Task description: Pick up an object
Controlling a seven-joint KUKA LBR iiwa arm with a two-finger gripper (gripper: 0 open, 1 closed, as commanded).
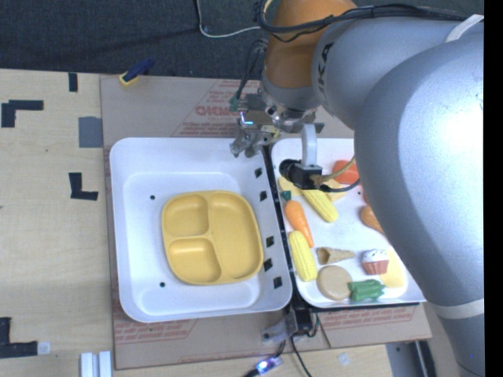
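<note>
A carrot (297, 214), a corn cob (302, 255) and a cupcake (375, 261) are located in the right bin (346, 303), at lower right of the frame. The gripper (250, 142) is positioned at upper centre, over the far rim of the left bin (134, 210). Its degree of opening cannot be determined. A yellow divided plate (212, 236) is contained in the left bin.

Looks like a robotics lab: big grey arm (409, 132) over a cardboard-covered bench (157, 104), black tape marks (78, 187), white bins (126, 157), plastic toy food (302, 255), loose cable (212, 31), dark backdrop (94, 14).
</note>
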